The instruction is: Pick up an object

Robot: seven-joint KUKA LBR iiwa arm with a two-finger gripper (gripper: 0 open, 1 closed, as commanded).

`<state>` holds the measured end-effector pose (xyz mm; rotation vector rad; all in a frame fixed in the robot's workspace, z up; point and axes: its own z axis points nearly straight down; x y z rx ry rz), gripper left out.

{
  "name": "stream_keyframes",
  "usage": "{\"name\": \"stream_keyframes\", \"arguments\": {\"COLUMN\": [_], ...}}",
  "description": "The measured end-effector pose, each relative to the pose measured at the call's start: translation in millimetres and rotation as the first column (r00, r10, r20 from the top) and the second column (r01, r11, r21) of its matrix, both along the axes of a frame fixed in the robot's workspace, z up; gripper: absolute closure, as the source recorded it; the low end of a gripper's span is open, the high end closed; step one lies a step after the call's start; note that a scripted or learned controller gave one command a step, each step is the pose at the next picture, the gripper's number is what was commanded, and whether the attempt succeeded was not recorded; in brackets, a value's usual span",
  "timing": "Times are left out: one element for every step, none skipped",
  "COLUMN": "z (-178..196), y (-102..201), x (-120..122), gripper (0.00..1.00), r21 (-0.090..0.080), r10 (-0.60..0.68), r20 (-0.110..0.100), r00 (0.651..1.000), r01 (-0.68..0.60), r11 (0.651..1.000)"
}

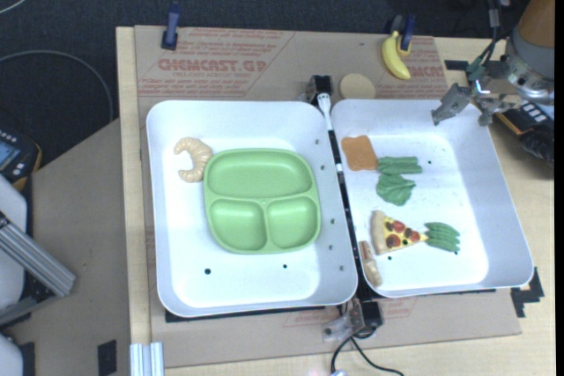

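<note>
The claw (467,102) is hovering with fingers spread wide, gripping nothing, above the right bin's (502,189) far edge; inside that bin, a pizza slice (394,232) is lying near green leaves (396,187).

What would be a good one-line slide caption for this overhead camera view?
Robot gripper hovers open over the right bin's far corner, above toy pizza slice and greens; green tray and croissant fill the left bin.
</note>
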<state>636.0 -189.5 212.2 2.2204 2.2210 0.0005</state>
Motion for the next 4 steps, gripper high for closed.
{"name": "stream_keyframes", "arguments": {"z": [-134.6,-116.6,8.0,90.9], "y": [94.7,88.1,144.7,167.6], "x": [-43.2,-39.3,-96.0,-131.9], "gripper": [0.0,1.0,1.0,1.0], "r21": [0.007,0.0,0.003,0.002], "r10": [0.006,-0.001,0.005,0.004], "r20": [-0.013,0.002,0.007,0.007], "r00": [1.0,1.0,1.0,1.0], "r01": [-0.006,0.001,-0.005,-0.004], "r11": [1.0,1.0,1.0,1.0]}}
